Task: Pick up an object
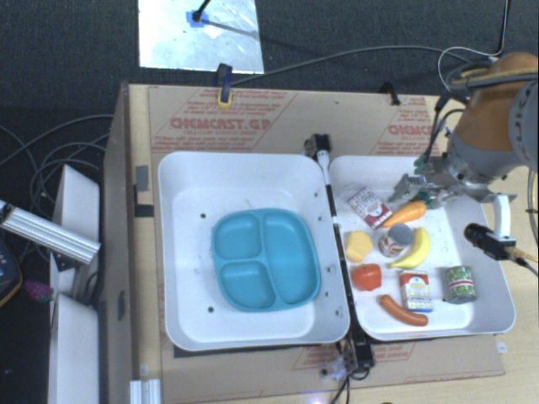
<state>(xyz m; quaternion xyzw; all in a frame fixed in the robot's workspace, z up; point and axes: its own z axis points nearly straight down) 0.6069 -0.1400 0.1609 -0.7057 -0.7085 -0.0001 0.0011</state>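
**Two bins, one arm, eight loose items in the right-hand bin**

Camera view, from above at a slant:

- Tabletop (pixel 253 112): one, covered by a printed cardboard sheet; it carries both bins side by side.
- Left bin (pixel 181 175): one, white and shallow. Contents: one blue divided tray (pixel 265 257) with three compartments, lying flat near the middle. Nothing sits in its compartments. I judge it a drop-off spot, kept apart from the clutter.
- Right bin (pixel 493 310): one, white. It holds the pickable stock, bunched toward the centre, likely so the arm can reach every piece from its side.
 - Carrot (pixel 402 214): one, orange, lying slantwise at the far end, just under the arm's wrist.
 - Red-and-white packet (pixel 365 204): one, beside the carrot.
 - Yellow block (pixel 359 246): one.
 - Round tin (pixel 394 241): one, touching the banana.
 - Banana (pixel 414 251): one.
 - Red tomato-like piece (pixel 366 277): one.
 - Sausage (pixel 402 310): one, nearest the front wall.
 - Small red carton (pixel 418 291): one.
 - Green can (pixel 460 284): one, set apart.
- Gripper (pixel 421 190): one, low over the far end of the right bin, next to the carrot. Its jaws are masked by the wrist, so I cannot tell their opening or whether they have anything.
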